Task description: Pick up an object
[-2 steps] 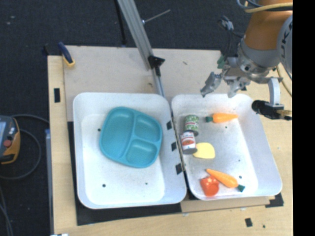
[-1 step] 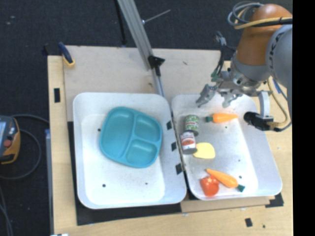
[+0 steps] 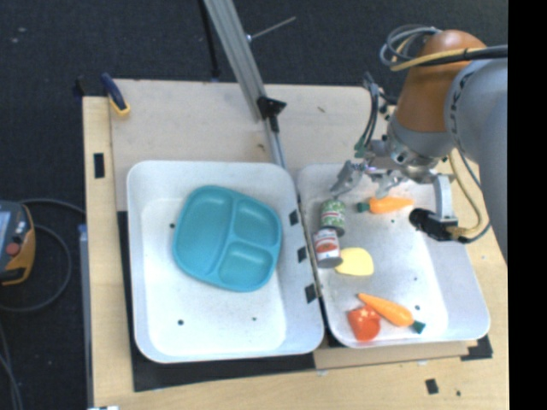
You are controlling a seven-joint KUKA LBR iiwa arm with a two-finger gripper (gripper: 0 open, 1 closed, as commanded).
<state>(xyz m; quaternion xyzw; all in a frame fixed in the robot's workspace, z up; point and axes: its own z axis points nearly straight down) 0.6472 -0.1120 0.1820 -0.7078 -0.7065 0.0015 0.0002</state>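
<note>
Camera view shows a carrot (image 3: 386,308) and red pepper (image 3: 364,324) at the right bin's (image 3: 453,289) near edge: light, rigid, smooth, best gripped across the middle. Farther back, the end effector (image 3: 376,178) hovers beside a second carrot (image 3: 391,203); its opening cannot be told.

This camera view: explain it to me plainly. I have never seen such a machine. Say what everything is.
One camera looks down at a slant on a wooden bench bearing two shallow white bins. The grey robot arm with an orange band reaches in from the right; its gripper hangs over the right bin. That bin holds a small orange carrot, two little tins, a yellow lemon-like piece, a red tomato-like piece and a larger carrot. The left bin holds a turquoise divided plate. I see nothing held.
</note>
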